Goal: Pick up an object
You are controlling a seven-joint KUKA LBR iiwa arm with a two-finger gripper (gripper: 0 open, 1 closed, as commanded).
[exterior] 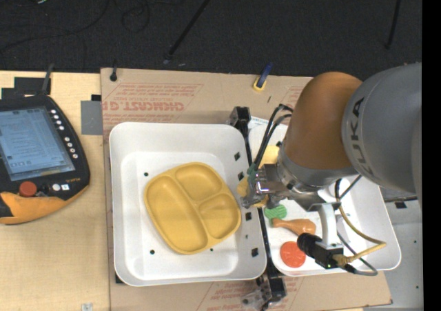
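A yellow divided plate (191, 205) lies flat in the left bin (131, 144). In the right bin (393, 251), beside that plate's bin, sit a red round toy (292, 255), an orange piece (296, 226) and a green piece (275, 212). The gripper (256, 192) hangs just above them; I cannot tell its grip.

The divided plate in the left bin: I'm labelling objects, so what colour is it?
Yellow all over; the plate shows plainly in the camera view.

Single fixed overhead camera, slanted down on both bins (124, 158).
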